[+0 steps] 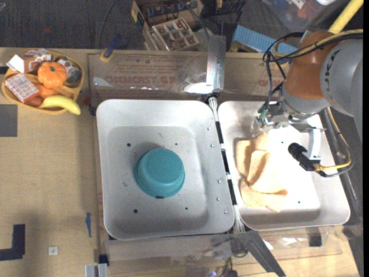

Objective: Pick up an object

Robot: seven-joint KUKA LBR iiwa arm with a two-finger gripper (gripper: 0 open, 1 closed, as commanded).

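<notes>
A teal bowl (161, 172) lies upside down in the middle of the left bin (115, 120). In the right bin (328, 206) a tan, cloth-like object (258, 172) lies crumpled against the left wall and toward the front. My gripper (266, 120) hangs over the back left part of the right bin, just above the far edge of the tan object. The grey arm with its orange band (308, 74) comes in from the upper right.
A black cable fitting (302, 156) hangs off the arm over the right bin. A yellow dish with toy fruit and a banana (43, 85) sits on the bench at far left. Cardboard and plastic sheeting (155, 77) stand behind the bins.
</notes>
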